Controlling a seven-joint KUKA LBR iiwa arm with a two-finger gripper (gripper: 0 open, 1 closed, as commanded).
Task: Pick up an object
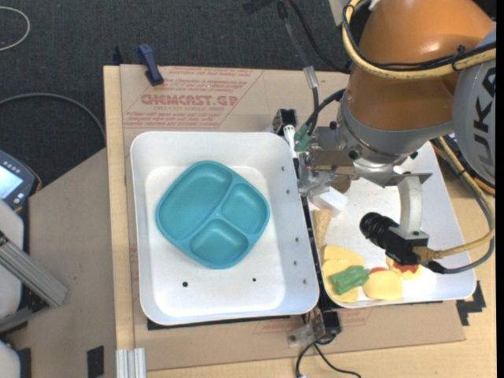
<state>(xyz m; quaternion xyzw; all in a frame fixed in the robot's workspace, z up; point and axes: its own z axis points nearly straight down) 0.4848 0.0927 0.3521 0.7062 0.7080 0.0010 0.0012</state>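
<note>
Printed cardboard sheet (pixel 189 93), blue clamp (pixel 150 63) on its far-left corner, dark carpet (pixel 63 46) beyond.

Brown printed board (pixel 197 93), white left bin (pixel 146 211) beside white right bin (pixel 453 211), possibly a blue clip (pixel 150 63)

My count: 2 white bins, left bin (pixel 142 211) and right bin (pixel 450 211), at 9 and 3 o'clock on the bench.

Left bin: 1 teal plate (pixel 213 213) with 3 compartments.

Right bin:
- 2 yellow pieces (pixel 342 256) that I'm sure of, at 8 and 6 o'clock of the bin. There may be a third under the green one, I can't tell.
- 1 green piece (pixel 347 277) at 7 o'clock.
- 1 red piece (pixel 403 268) near 6 o'clock, partly hidden.
- 1 pale block (pixel 331 201) at 10 o'clock.

That makes 5 loose items there that I can confirm.

Outside the bins: 1 cardboard sheet (pixel 189 93) under both, and 1 blue clip (pixel 150 64) at its 11 o'clock corner.
</note>
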